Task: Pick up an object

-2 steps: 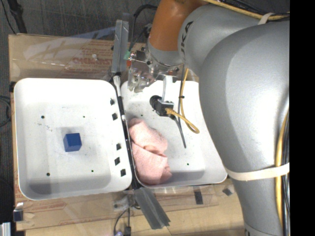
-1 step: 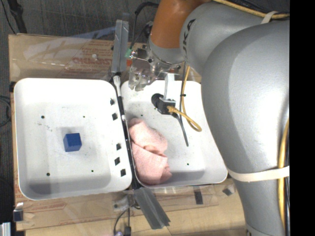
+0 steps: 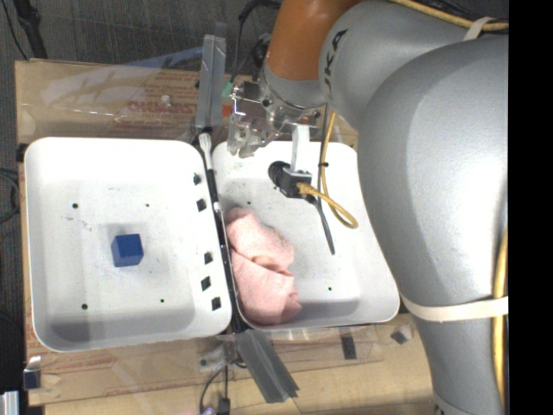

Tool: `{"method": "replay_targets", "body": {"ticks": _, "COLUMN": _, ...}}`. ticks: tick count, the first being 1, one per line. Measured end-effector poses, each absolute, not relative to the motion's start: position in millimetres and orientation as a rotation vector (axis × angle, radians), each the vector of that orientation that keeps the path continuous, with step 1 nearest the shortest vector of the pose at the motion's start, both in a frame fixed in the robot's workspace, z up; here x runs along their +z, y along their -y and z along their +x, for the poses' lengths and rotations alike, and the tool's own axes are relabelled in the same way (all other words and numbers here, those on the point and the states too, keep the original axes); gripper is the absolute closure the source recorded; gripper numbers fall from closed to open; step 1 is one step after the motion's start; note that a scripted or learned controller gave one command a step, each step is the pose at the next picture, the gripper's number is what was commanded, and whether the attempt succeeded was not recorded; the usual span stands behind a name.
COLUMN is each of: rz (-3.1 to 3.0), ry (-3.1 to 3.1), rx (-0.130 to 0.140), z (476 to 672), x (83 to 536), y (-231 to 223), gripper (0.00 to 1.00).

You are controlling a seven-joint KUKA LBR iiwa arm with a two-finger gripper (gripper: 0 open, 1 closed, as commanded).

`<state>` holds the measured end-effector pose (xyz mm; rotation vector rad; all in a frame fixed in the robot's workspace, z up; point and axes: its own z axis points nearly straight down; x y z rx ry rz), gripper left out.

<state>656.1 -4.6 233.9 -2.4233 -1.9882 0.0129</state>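
Camera view puts my gripper (image 3: 244, 138) over the far edge of the right bin (image 3: 367, 232), close to the divider where the two bins meet. Its metal parts are small and tangled against the white floor, so I cannot tell how it is set, and nothing shows in it. Just beside it in the same bin lie a black ring-shaped piece (image 3: 283, 178) and a thin dark tool with a yellowish cord (image 3: 333, 210) looping off it. Nearer the camera, against the divider, sits a crumpled pink cloth (image 3: 259, 266), well apart from my gripper. Across the divider, in the left bin (image 3: 52, 232), a small blue cube (image 3: 127, 249) rests alone, farther still.

Either the cloth or the cube would serve as the object to lift, and I judge neither is under me yet. Dropping straight down from here risks closing on bare bin floor or striking the rim. Going for the cloth, I could pinch only a loose fold and have it slip. Going for the cube, I must clear the divider, and a slightly off descent could nudge it aside.
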Motion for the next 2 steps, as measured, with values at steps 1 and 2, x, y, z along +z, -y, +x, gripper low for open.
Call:
{"method": "replay_targets", "body": {"ticks": 1, "rz": -2.418, "ry": 1.992, "rx": 0.016, "z": 656.2, "x": 243, "y": 4, "gripper": 1.0}}
{"method": "replay_targets", "body": {"ticks": 2, "rz": -2.27, "ry": 2.167, "rx": 0.006, "z": 655.8, "x": 223, "y": -6, "gripper": 1.0}}
